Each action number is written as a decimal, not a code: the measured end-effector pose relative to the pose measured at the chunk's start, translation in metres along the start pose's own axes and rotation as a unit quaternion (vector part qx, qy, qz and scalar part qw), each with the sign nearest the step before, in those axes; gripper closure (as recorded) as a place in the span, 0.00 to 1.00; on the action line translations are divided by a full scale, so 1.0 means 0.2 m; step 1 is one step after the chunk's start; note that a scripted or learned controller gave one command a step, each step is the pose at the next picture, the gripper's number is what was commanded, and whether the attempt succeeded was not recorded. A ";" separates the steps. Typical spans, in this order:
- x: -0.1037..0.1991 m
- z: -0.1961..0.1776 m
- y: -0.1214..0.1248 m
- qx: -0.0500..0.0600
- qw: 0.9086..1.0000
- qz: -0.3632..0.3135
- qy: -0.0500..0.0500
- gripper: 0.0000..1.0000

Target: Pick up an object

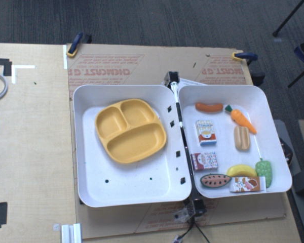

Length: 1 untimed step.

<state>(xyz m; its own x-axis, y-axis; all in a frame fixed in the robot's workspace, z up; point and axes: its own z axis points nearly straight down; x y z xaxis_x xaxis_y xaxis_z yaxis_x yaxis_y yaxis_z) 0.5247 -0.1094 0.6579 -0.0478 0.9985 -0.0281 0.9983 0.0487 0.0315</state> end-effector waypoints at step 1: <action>0.00 -0.05 0.01 -0.002 1.000 -0.001 -0.001 1.00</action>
